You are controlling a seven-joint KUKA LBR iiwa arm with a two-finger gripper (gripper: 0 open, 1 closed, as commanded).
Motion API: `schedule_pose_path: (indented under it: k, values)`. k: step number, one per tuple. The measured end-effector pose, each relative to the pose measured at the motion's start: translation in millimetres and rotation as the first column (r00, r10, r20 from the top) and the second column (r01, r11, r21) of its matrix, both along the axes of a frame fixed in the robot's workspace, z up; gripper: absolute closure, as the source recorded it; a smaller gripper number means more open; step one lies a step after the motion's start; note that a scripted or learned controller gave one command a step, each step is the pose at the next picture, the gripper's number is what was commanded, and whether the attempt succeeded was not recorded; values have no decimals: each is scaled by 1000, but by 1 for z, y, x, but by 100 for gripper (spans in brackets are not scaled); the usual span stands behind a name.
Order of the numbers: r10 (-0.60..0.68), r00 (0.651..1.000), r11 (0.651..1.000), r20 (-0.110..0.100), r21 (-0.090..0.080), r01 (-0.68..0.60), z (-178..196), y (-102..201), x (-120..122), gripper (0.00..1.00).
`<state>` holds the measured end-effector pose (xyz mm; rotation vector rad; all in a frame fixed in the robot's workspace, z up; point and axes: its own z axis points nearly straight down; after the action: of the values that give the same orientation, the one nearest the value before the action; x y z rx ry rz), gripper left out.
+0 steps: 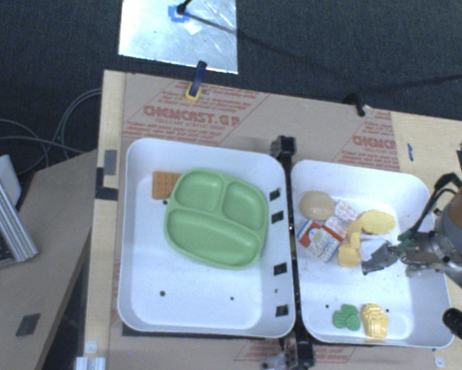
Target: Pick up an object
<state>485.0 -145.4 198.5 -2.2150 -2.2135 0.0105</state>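
Camera view: approach step. The gripper (373,261) sits low in the right bin (411,191), jaws apart, holding nothing, just beside the yellow toy (363,229) and red-and-white carton (321,237). Next move, by judgement: close on one. The bench board (247,112) reads "CHEMCAST GP".

A yellow banana (368,225) lies curved among toy foods in the right bin (415,191).
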Motion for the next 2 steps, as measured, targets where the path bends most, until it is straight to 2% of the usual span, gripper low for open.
schedule_pose_path:
  k: [1, 2]
  values:
    - [4, 1000, 1000, 13, -3, -4, 6, 0, 3, 0]
    - [1, 1000, 1000, 8, -1, -1, -49, -2, -7, 0]
